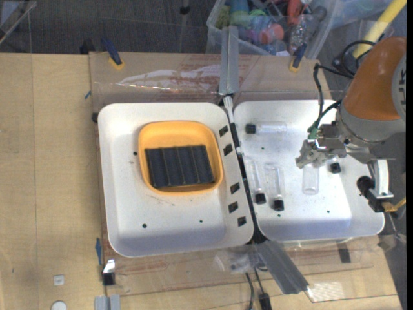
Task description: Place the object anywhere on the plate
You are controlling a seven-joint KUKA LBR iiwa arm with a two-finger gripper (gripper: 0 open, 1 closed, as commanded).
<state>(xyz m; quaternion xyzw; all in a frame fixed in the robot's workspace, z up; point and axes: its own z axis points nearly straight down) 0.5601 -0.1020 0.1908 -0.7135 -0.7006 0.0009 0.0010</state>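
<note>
Clear vial [310, 181]: lying flat on the floor of the right bin [335, 215], just below the end effector [315, 152] in the camera view, nearly touching its tip. Not seen lifted or pinched. Opening of the end effector: cannot tell, metal parts overlapping against the white floor.

Noted beside the end effector, toward the divider [240, 173]: two more vials [255, 176] lying parallel, black caps at their near ends. Noted above and to the divider side of the end effector: fourth vial [271, 128], lying crosswise.

Plate [147, 134], orange, well apart from the end effector, across the divider in the left bin [129, 225]. Largely covered by a dark ridged block [179, 165]; bare orange rim showing all round, widest at the far edge.

Open white floor between the end effector and the two parallel vials. Raised bin walls and the divider standing between the end effector and the plate. Desk [45, 173] bare beyond the left bin.
</note>
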